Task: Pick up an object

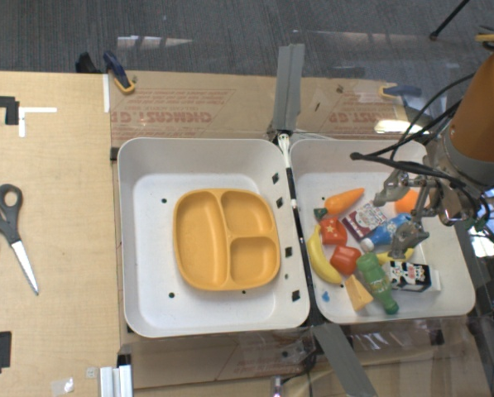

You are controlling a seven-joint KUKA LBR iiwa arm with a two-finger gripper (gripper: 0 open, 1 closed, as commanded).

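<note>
Two white bins side by side: the left bin [139, 246] bears a yellow divided plate [227, 239], the right bin [453, 296] a heap of toy food. The gripper [410, 213] hangs over that heap's 2 o'clock edge, its fingers apart and clasping nothing — a blue bottle [385, 234] lies just beneath, a carrot [344, 200] at the gripper's 9 o'clock, a green bottle [376, 280] at 7 o'clock.

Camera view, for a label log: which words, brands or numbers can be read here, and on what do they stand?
"CHEMICAL GUYS", printed upside down and faint, my best reading: cardboard sheet behind the left bin.
More print on the cardboard behind the right bin: too faint to read.
Dark red packet in the right bin: white markings, too blurred to read.
Black-and-white carton in the right bin: print too small to read.
Yellow divided plate: no text.
</note>
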